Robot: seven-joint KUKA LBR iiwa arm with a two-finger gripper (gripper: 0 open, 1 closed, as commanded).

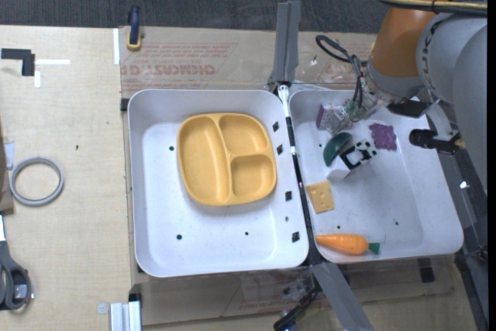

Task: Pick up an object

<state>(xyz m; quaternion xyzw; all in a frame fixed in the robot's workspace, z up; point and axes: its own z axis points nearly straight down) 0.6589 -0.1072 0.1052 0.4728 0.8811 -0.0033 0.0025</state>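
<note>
The right bin (403, 221) holds several small objects. An orange carrot (343, 243) lies at its front edge and a tan square cracker (319, 197) sits near its left wall. A purple piece (383, 136), a dark green piece (336, 146) and a black-and-white item (359, 154) cluster at the back. My gripper (337, 118) hangs low over the bin's back left corner, just above the green piece. Nothing is visibly held in it.
The left bin (155, 229) holds a yellow divided plate (227, 158). A grey divider bar (288, 50) runs between the bins at the back. A grey tape ring (35, 181) and scissors (14, 284) lie on the bench at the left.
</note>
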